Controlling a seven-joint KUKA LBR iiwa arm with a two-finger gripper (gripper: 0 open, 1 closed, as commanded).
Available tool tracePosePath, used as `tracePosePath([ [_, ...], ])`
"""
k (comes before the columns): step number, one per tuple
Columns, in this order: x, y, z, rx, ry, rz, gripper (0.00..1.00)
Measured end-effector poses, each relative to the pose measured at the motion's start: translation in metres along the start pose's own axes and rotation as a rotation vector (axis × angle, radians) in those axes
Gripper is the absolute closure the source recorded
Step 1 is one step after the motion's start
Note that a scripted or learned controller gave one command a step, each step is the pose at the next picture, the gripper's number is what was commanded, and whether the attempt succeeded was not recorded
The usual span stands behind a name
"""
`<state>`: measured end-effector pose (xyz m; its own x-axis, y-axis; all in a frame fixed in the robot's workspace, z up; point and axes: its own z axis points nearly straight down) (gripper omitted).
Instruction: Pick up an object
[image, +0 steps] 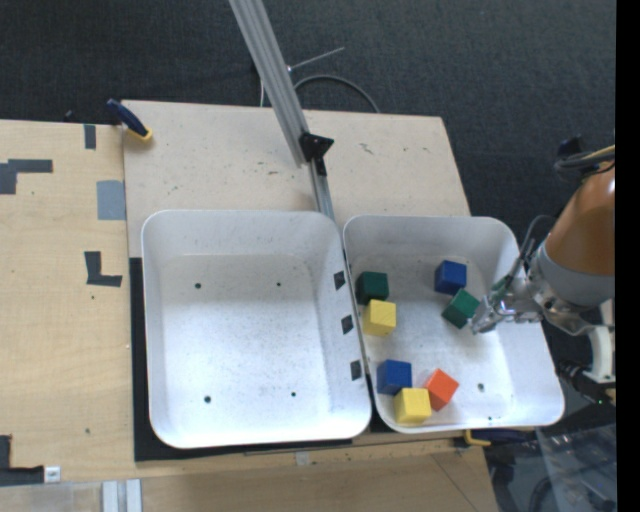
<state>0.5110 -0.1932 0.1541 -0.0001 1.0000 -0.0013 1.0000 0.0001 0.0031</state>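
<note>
A: So where's your tool (487, 318)?
B: Right bin (520, 395), near its right wall, touching the green cube (460, 307). Can't tell its state. Blue cube (451, 276) sits just beside that.

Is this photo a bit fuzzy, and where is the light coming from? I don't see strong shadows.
Camera view: soft overall, edges of the blocks slightly blurred; the hand is the fuzziest part. Lighting is even and diffuse, with faint shadows inside the left bin walls and no harsh glare.
</note>
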Motion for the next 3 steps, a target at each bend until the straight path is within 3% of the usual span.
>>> tracePosePath([
  [1, 0.010, 0.000, -0.057, -0.002, 0.000, -0.002, 1.00],
  [2, 0.010, 0.001, -0.080, 0.001, 0.000, -0.001, 1.00],
  [3, 0.062, 0.001, -0.069, 0.005, 0.003, -0.005, 1.00],
])
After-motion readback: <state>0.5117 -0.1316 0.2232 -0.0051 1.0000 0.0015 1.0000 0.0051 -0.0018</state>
